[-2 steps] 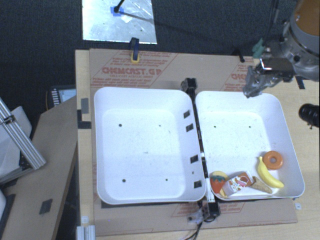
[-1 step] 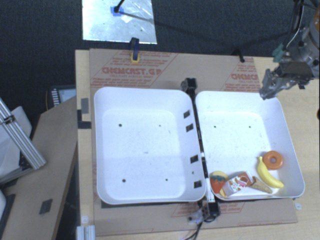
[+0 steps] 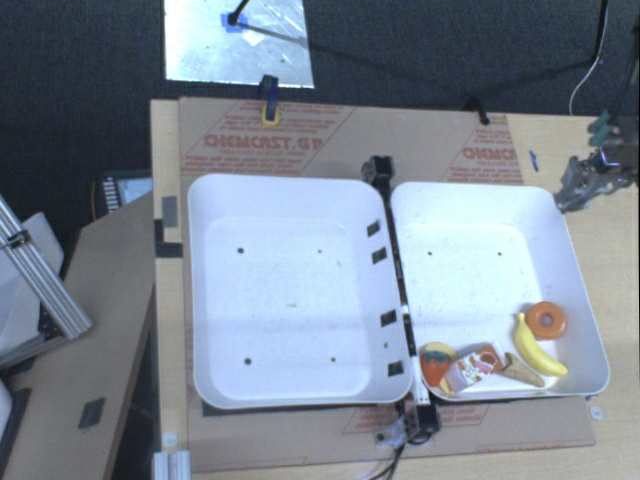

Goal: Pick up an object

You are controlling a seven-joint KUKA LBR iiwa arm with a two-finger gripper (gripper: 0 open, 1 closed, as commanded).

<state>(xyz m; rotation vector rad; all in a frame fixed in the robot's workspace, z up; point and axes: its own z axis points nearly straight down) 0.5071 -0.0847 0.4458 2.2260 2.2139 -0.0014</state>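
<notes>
Jumbled toys [image 3: 480, 365] crowd the right bin's [image 3: 470, 223] near corner; pincer [image 3: 585, 183] state unclear, cut off.

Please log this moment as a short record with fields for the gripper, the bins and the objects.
gripper: near right bin's far right corner, outside the rim, holding nothing visible
right bin: objects clustered along near edge
banana: near right corner
orange ring: just beyond banana
red-and-white packet: left of banana
left bin: white, shallow
</notes>
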